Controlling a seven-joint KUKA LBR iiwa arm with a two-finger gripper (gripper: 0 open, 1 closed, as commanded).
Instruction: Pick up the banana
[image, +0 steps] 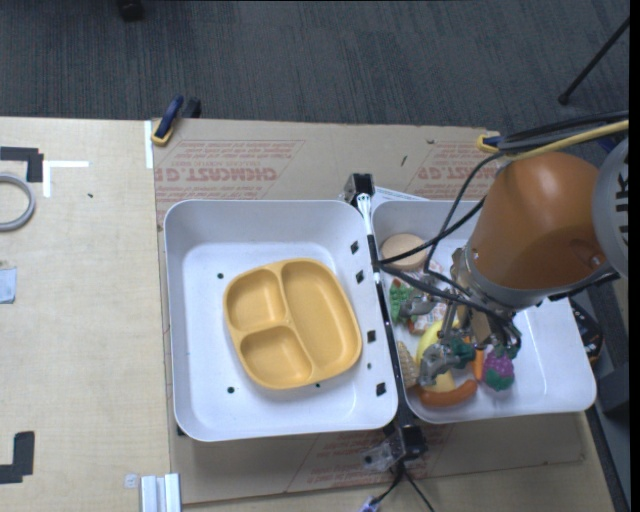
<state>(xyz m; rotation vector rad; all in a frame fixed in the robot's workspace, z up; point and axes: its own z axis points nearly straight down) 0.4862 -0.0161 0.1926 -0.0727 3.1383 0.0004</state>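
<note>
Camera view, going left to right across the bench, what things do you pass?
Grey ring at the left edge → blue-handled tool → yellow divided plate in the left bin → clips joining the bins → purple grapes toy in the right bin.

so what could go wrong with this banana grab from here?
1. Clutter: the gripper is down in the right bin among packed toy food; the banana is only a yellow sliver, so it may catch a neighbour such as the purple grapes.
2. The arm hides the contact point, so grasp can't be confirmed.

yellow tray (290, 322), white bins (190, 300), purple grapes (498, 370)
</note>
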